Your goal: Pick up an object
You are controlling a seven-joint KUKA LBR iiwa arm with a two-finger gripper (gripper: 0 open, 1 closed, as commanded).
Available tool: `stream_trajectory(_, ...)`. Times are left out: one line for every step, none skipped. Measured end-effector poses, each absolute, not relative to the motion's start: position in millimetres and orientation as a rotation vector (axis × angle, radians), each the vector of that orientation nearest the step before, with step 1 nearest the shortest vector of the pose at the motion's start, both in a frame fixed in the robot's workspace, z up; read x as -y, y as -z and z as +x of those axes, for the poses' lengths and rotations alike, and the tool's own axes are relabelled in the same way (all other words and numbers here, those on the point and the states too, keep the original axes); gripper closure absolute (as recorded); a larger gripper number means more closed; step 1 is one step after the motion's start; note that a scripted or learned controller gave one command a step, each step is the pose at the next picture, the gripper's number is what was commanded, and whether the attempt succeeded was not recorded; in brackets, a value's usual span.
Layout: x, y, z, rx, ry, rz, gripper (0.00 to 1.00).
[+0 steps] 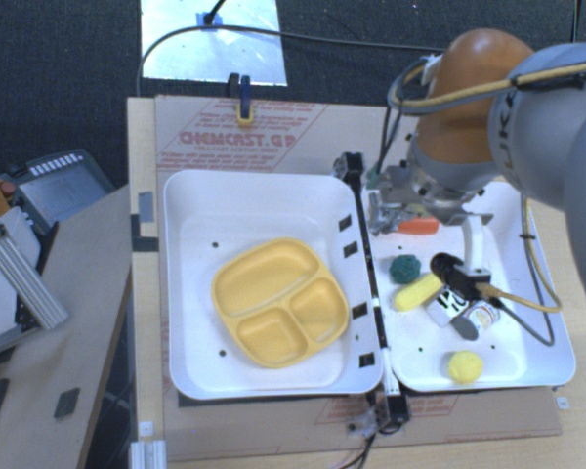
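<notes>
My gripper (383,215) hangs low over the far left part of the right bin (542,355), close to the divider between the bins. An orange carrot-shaped piece (419,227) lies just to its right, touching or nearly touching it. Nearer the front lie a dark green ball (404,268), a yellow cylinder (417,291), a small black-and-white piece (447,304), a small can (478,318) and a yellow ball (465,365). The wrist hides the back of this bin.
The left bin (190,213) holds a yellow divided plate (278,301). A ridge with black clips (366,262) separates the two bins. The grey arm (547,115) covers the right bin's far right corner.
</notes>
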State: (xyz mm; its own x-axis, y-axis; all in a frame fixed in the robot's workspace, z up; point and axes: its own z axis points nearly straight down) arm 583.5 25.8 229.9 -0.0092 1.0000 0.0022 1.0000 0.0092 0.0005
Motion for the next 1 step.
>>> stream_trajectory(-82.5,-220.3,571.2,2.231,0.002,-2.210,1.00)
